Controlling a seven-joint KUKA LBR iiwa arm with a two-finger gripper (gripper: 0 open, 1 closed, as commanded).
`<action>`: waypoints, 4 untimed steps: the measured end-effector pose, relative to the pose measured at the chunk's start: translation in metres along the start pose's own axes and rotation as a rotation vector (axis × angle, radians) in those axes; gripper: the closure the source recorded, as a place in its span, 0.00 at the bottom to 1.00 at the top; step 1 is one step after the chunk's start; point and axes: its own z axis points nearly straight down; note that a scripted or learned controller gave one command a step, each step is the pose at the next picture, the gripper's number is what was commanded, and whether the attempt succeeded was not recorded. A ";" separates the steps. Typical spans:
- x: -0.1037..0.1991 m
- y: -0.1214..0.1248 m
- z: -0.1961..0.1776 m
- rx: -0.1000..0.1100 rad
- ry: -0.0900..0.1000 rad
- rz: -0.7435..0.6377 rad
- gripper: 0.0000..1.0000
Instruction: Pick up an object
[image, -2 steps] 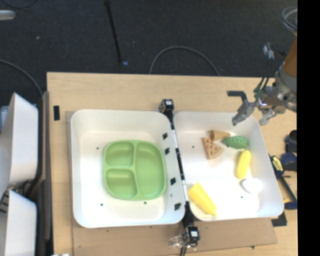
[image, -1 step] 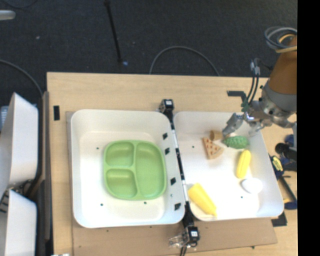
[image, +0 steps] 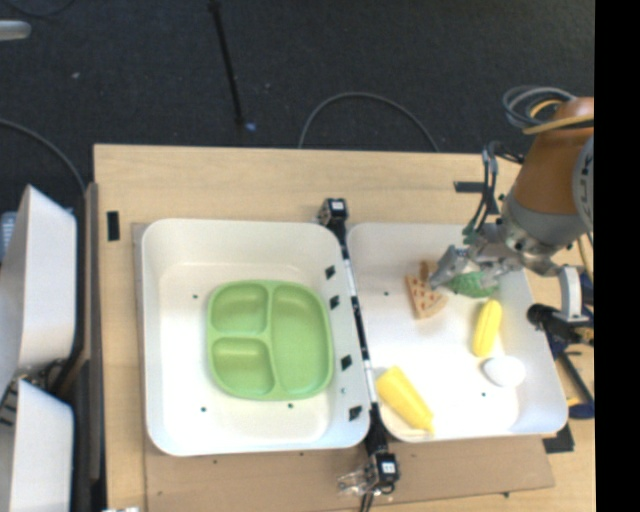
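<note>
Green object (image: 470, 284), right bin (image: 390, 290): lies directly beneath the gripper (image: 468, 266), touching; fingers' spread cannot be told; pizza slice (image: 426, 297) just left.

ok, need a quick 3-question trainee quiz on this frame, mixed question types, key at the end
1. True or false: the green divided plate lies in the same bin as the pizza slice toy.
2. Multiple choice: which item lies nearest the bottom edge of the right bin? A) the small corn cob B) the large yellow corn C) the white egg
3. Fill in: the gripper hovers over a ____ item, just right of the pizza slice toy.

Key
1. False: the plate is in the left bin, the pizza slice in the right one.
2. B
3. green
</note>
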 end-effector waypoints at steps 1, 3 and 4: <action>-0.009 -0.004 0.047 -0.002 -0.001 -0.001 0.00; -0.011 -0.007 -0.030 -0.011 -0.001 -0.002 1.00; -0.012 -0.006 -0.056 -0.008 -0.001 -0.006 1.00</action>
